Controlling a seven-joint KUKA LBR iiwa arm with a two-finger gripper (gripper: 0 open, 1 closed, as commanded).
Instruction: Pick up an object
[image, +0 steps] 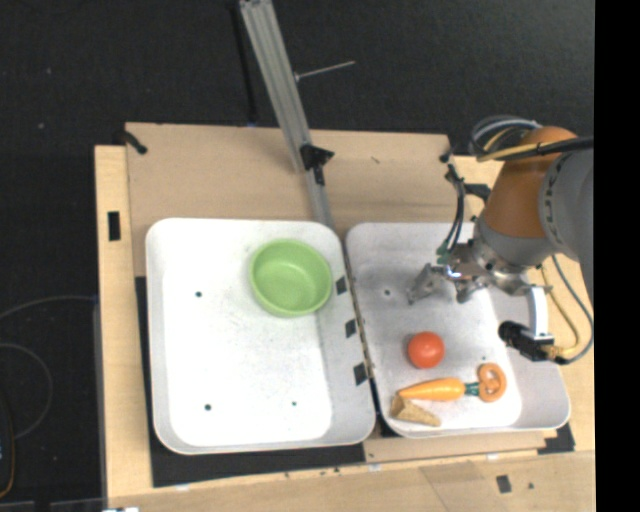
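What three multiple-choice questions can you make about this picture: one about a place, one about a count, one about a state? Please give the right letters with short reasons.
1. Where is the green bowl?
A. in the left bin
B. in the right bin
C. on the bare bench

2. How many things lie in the right bin?
A. one
B. two
C. four

3. What is the state of the gripper?
A. shut on the tomato
B. open, holding nothing
C. shut on the carrot

Answers:
1. A, the bowl sits in the upper part of the left bin.
2. C, a red tomato, a carrot, an orange ring-shaped piece and a tan wedge lie there.
3. B, its fingers are spread above the bin floor, with nothing between them.
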